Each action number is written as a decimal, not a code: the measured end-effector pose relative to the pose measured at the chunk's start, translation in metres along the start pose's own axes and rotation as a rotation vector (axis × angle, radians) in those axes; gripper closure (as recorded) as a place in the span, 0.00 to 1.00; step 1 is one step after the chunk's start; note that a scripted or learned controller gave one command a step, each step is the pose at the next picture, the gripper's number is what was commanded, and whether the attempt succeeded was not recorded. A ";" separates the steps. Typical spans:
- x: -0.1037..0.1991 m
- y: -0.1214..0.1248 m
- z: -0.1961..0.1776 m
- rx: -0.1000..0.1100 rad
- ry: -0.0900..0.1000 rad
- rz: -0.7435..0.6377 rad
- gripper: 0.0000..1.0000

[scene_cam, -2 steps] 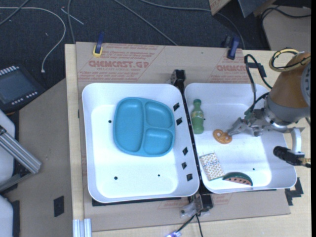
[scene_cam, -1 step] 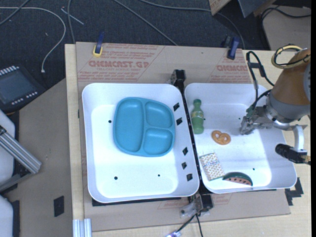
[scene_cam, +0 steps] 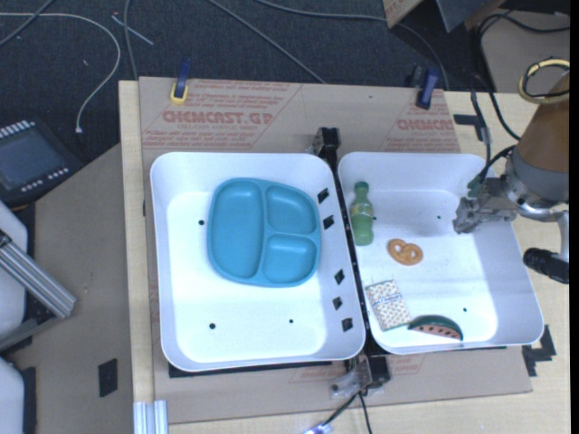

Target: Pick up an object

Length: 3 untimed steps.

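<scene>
Nearest the lens, at the near edge of the right bin (scene_cam: 507,324), lies a watermelon slice (scene_cam: 436,328), flat and thin; looks like a light rigid toy, best pinched across its short width. Just beside it, up-left, a small checkered packet (scene_cam: 387,304): probably soft, light, may crumple or slide, take it across the narrow side. Mid-bin, a pretzel (scene_cam: 405,251), small and flat, likely stiff plastic, hard to get under; grip across the outer loop. Against the divider, a green bottle (scene_cam: 362,213) lying on its side, round and smooth, so liable to roll; clamp across the body, not the neck. The left bin (scene_cam: 181,269) holds a blue divided plate (scene_cam: 264,231), wide and shallow, poor grasp target except at the rim. The gripper (scene_cam: 472,208) sits at the right bin's far right side, with nothing visible between the fingers; cannot tell how wide they are set. Pretzel is the closest item, still apart, left and toward the camera from it; bottle further left; slice and packet well apart.
</scene>
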<state>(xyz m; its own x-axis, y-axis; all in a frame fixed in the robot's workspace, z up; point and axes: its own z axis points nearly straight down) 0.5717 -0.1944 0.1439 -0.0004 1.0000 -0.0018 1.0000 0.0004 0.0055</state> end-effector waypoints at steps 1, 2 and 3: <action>-0.001 0.002 -0.055 -0.002 0.000 -0.001 1.00; 0.050 0.016 -0.049 0.004 0.004 -0.006 1.00; 0.111 0.030 -0.048 0.004 0.004 -0.007 1.00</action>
<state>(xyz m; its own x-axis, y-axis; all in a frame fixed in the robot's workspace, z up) 0.6018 -0.0835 0.1920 -0.0074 1.0000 0.0026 1.0000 0.0074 0.0017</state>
